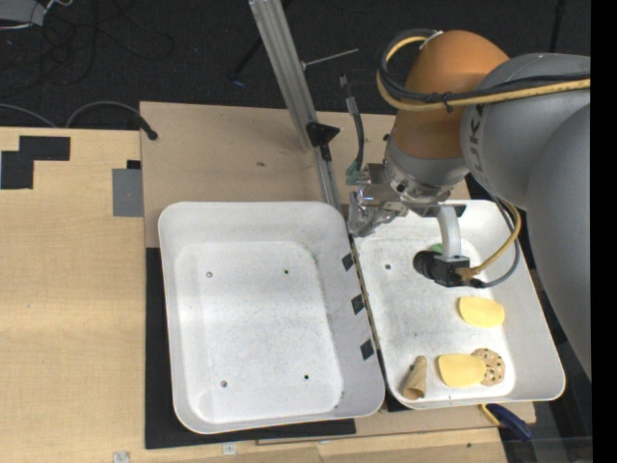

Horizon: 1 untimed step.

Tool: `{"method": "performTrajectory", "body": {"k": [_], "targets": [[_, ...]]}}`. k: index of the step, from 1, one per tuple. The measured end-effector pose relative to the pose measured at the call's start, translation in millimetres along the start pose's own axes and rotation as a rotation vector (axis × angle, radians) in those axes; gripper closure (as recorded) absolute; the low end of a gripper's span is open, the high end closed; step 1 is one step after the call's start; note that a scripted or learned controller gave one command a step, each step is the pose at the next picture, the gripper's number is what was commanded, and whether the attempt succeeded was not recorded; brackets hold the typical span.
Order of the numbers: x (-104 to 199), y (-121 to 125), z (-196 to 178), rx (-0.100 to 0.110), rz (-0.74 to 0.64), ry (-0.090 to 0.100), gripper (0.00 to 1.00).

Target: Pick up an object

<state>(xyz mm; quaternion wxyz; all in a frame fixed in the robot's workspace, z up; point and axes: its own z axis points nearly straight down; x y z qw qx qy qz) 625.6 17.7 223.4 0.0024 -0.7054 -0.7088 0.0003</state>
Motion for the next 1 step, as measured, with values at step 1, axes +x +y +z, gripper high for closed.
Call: {"method": "performTrajectory", "body": {"k": [1], "targets": [[49.2, -0.7, 7.4, 0.001, 0.001, -0.001, 1.00]]}}
